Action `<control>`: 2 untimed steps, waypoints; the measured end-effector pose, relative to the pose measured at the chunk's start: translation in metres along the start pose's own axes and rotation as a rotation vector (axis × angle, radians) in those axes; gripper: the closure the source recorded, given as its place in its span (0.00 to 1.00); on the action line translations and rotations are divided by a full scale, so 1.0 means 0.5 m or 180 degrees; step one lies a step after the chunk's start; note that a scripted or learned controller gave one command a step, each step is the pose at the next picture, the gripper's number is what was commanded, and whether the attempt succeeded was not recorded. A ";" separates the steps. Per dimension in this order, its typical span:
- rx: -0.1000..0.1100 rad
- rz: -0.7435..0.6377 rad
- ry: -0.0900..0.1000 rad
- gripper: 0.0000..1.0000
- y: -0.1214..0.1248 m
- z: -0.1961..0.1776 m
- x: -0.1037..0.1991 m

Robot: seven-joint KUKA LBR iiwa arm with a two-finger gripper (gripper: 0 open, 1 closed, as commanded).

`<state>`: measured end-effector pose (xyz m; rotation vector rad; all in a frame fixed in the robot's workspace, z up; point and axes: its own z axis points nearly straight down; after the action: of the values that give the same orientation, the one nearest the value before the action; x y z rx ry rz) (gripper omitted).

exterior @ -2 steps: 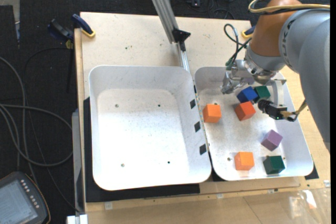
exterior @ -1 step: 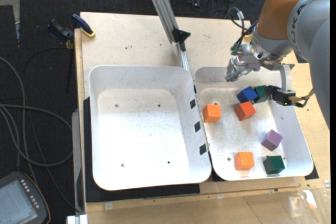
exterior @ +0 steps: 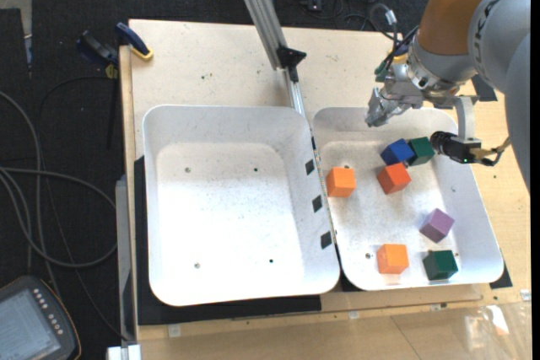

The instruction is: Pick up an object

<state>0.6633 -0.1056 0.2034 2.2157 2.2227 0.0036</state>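
Hovering gripper (exterior: pixel 377 115), blue cube (exterior: pixel 396 153) just below-right, apart

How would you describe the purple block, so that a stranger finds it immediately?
Look at the right bin, the one holding all the blocks. Near its right wall, just above the dark green block in the lower corner, lies the purple block. It is the only purple one.

Two bins sit side by side on the bench (exterior: pixel 211 55), the left bin (exterior: pixel 169 131) beside the right bin (exterior: pixel 481 240). In the right bin lie seven blocks: three far right (exterior: pixel 403 164), one far left (exterior: pixel 341 181), three near (exterior: pixel 422 244). The gripper (exterior: pixel 380 115) hangs over that bin's far edge.
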 end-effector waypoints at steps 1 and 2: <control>0.0015 -0.0013 0.0006 1.00 -0.046 -0.005 0.090; 0.0016 -0.0015 0.0008 1.00 -0.062 -0.010 0.181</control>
<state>0.6322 -0.0151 0.2083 2.2143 2.2317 0.0009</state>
